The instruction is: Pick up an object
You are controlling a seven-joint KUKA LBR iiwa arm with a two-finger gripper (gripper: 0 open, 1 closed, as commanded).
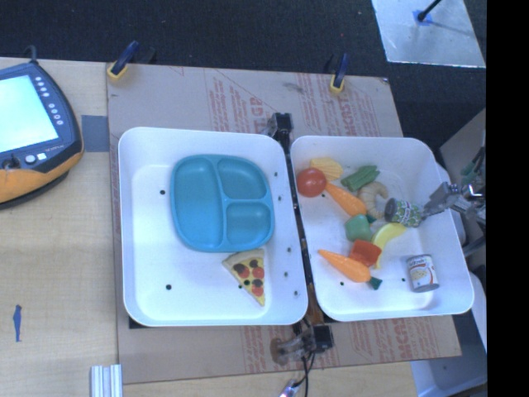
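The right bin (446, 304) holds a heap of toy food: a red tomato (311, 182), a yellow piece (327, 169), a green pepper (360, 176), two orange carrots (345, 198) (345, 265), a green block (358, 227) and a red piece (366, 252). A small labelled can (421, 272) stands alone near the bin's right wall. A patterned green and white can (402, 212) lies on its side by the heap. My gripper (436, 200) reaches in low over the bin's right rim, its tip right against that patterned can.
The left bin (136, 296) holds a blue divided plate (221, 202) and a toy pizza slice (248, 273). A control pendant with a screen (29, 131) lies on the bench at far left. Clamps (122, 60) (337, 73) pin the cardboard at the back.
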